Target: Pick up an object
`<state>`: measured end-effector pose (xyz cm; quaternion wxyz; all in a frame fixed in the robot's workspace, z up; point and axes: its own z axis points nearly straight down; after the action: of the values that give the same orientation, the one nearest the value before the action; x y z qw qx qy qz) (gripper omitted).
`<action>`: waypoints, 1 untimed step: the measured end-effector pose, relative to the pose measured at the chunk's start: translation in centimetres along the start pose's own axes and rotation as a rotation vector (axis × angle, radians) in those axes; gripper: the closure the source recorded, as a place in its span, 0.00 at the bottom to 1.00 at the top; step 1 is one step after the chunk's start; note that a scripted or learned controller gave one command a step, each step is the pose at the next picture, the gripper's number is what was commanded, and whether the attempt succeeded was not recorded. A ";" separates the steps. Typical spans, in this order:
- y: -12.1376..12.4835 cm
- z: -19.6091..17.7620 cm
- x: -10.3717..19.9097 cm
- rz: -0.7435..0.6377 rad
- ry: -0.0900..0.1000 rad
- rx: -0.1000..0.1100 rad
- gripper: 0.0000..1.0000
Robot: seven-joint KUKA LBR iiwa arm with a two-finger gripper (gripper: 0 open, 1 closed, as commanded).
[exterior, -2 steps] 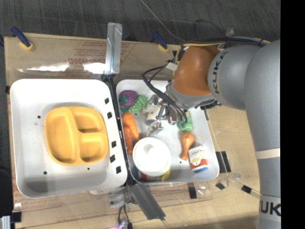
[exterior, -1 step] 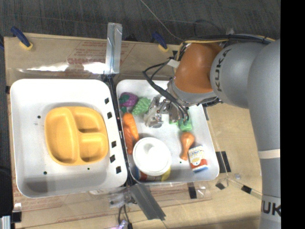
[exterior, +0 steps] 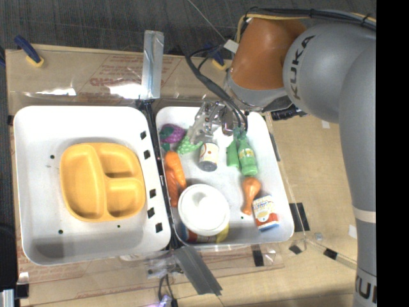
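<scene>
Two bins sit below the arm; the right bin (exterior: 276, 165) holds the clutter, and the gripper (exterior: 209, 125) hangs low in its far end. Just under it stands a small can (exterior: 208, 156), beside it a green bottle (exterior: 246, 158). Whether the gripper is spread I cannot tell. Judged: approach step; next comes a centred descent and close.

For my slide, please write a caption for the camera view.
KUKA arm's end effector hangs above cluttered right bin; yellow tray lies in left bin.
</scene>
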<state>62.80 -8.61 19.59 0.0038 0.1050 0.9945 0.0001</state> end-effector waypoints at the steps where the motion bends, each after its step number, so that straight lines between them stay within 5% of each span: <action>1: -4.2 -8.7 -3.0 -0.002 -0.004 0.002 1.00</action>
<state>64.78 -13.39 28.26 0.0057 0.1042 0.9945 -0.0012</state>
